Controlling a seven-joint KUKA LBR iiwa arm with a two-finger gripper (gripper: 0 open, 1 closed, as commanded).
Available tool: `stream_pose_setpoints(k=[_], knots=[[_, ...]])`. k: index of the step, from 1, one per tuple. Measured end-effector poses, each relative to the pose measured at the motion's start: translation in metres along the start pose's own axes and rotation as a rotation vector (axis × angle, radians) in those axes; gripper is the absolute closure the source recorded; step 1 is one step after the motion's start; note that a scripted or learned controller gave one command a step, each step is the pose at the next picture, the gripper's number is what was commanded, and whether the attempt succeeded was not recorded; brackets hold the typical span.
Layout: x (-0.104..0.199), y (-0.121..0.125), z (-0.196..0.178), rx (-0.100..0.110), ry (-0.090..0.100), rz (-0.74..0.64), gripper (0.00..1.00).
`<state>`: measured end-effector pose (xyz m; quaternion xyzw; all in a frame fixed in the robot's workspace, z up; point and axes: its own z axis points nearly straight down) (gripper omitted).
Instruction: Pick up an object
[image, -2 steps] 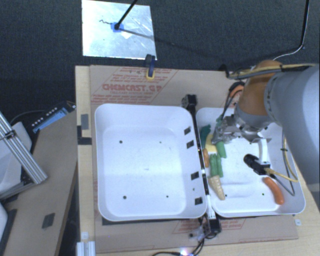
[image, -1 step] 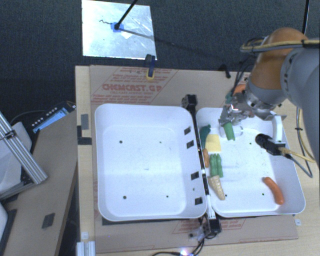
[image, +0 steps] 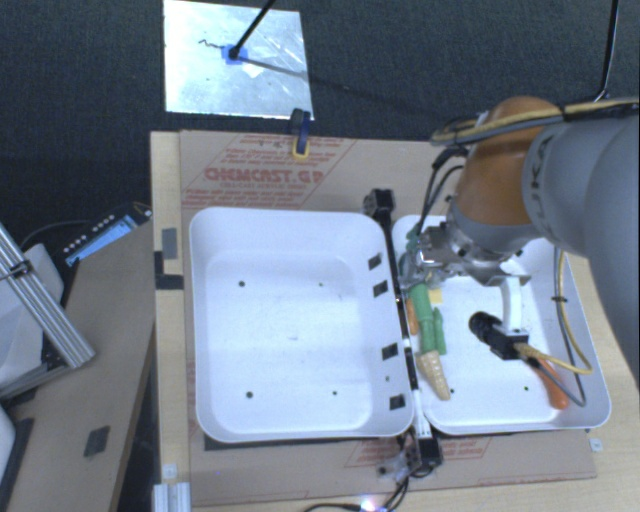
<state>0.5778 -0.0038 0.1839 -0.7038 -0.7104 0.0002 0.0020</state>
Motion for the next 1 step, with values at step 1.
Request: stream_pose_setpoints(k=[1], knots=[[-0.0070,-0.0336,-0.0312,-0.004,-0.001,0.009,1.00]])
